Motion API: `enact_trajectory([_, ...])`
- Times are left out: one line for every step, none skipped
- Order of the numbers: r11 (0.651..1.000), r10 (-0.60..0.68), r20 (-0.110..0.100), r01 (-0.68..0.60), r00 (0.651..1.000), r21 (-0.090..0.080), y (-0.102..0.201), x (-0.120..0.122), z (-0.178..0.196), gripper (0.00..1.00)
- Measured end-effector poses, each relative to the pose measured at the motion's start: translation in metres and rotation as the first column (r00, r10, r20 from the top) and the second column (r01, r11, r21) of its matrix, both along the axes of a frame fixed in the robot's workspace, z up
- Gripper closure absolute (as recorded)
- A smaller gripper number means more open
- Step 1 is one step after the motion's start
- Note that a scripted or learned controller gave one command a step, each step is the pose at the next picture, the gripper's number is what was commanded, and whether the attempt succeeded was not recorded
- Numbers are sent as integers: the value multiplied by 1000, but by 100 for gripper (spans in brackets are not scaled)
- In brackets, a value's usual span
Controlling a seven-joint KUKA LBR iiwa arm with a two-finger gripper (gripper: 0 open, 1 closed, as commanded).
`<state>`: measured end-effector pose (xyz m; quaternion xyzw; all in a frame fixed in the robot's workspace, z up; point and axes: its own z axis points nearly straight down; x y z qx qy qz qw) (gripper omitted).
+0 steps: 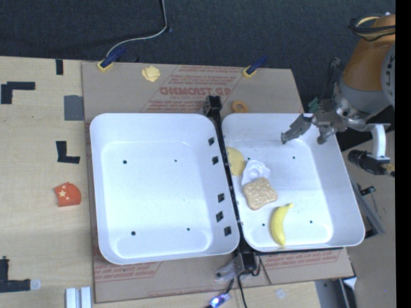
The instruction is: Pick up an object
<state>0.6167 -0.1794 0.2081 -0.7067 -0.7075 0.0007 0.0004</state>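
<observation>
The grey two-finger end effector (300, 129) hovers open and empty (fingers spread) over the right shallow white bin (327, 191), well apart from the yellow plastic banana (279, 223).

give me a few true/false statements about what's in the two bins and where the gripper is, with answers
1. The banana lies in the right bin. True.
2. The left bin holds the cracker. False: the cracker lies in the right bin, beside the banana.
3. The gripper is over the right bin's upper part. True.
4. The gripper holds the banana. False: the banana lies on the bin floor, well apart from the gripper.
5. A red object sits outside the bins, on the bench to the left. True.
</observation>
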Motion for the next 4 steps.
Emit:
enact_trajectory([1000, 10, 9, -10, 1000, 2, 82, 36, 66, 0])
enact_trajectory([1000, 2, 1, -2, 1000, -1, 76, 33, 71, 100])
enact_trajectory([1000, 6, 17, -6, 1000, 1, 123, -8, 211, 100])
enact_trajectory([1000, 4, 10, -4, 1000, 1, 146, -37, 282, 100])
